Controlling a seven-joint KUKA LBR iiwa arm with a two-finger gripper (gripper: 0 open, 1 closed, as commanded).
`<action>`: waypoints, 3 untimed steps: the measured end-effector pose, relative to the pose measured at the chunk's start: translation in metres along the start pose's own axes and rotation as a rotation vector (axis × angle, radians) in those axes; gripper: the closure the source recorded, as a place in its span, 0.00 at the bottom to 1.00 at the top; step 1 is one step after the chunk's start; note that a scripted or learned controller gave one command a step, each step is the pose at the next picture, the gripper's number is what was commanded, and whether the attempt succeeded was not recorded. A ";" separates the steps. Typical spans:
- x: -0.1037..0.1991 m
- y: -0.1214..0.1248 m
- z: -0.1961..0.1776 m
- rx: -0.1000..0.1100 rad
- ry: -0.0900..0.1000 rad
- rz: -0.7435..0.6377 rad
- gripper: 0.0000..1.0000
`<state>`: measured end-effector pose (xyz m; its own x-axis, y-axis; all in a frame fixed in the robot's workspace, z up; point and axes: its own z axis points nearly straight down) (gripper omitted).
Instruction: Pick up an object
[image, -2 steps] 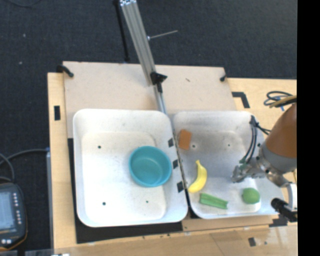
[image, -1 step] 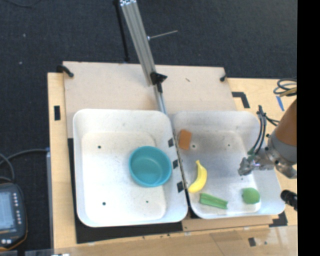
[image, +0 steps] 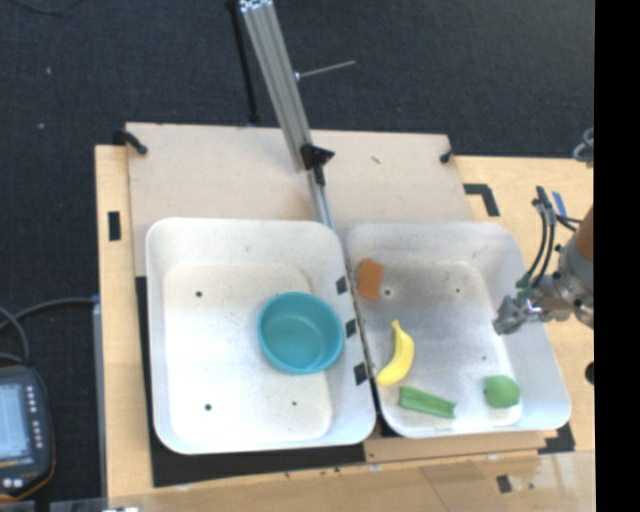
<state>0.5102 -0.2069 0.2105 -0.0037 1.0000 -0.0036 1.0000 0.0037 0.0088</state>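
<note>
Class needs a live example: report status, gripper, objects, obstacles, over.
Gripper at right bin's right edge, nothing seen held. Banana, green ball, green block, orange block lying in that bin. Blue bowl in left bin. Nothing in the way.

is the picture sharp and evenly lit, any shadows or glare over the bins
Camera view: soft overall, small details blurred; even lighting with no harsh glare. A grey shadow darkens the right white bin floor near the small orange block. The round blue plastic bowl and yellow banana read clearly. The gripper at the edge is blurry.
</note>
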 end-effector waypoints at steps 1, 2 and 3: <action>0.046 0.022 -0.008 0.005 0.004 -0.004 1.00; 0.099 0.039 -0.005 0.006 0.005 -0.005 1.00; 0.147 0.045 -0.002 0.009 0.005 -0.003 1.00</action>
<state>0.5551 -0.0600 0.2120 -0.0067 1.0000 0.0010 1.0000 0.0067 0.0000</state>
